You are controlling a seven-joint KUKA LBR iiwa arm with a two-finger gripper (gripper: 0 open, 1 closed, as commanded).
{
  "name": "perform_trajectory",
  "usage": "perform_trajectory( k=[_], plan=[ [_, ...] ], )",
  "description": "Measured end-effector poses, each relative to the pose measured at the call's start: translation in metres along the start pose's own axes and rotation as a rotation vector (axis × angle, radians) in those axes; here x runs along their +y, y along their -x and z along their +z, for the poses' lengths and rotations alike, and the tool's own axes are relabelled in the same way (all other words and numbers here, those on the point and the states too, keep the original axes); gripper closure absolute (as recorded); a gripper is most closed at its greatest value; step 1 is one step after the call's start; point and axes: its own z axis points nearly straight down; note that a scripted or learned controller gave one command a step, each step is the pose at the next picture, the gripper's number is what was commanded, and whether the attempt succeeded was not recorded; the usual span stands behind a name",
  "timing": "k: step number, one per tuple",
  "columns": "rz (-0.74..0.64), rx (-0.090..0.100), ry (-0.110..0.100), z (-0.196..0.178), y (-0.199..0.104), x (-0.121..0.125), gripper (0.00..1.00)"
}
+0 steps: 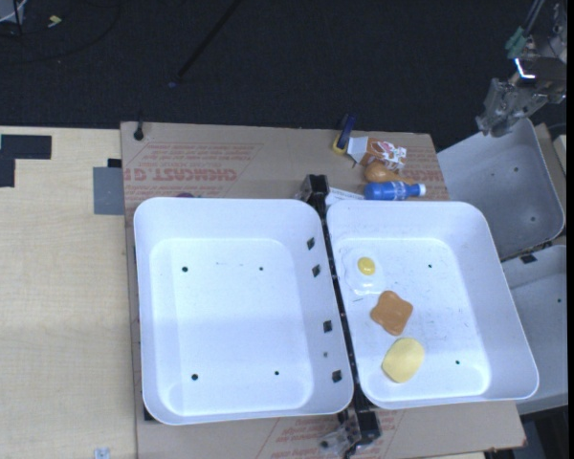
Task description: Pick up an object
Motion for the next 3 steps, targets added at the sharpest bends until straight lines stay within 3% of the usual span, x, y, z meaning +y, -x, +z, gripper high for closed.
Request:
perform_trajectory(
  k=[1, 2, 3],
  plan=[
    [-0.001, 0.001, -0.007, -0.096, -0.001, 0.0, 1.0],
    [-0.001, 0.003, -0.019, -0.089, -0.001, 0.0, 0.0],
    [-0.004, 0.008, -0.036, 0.044, -0.093, -0.066, 0.0]
  ],
)
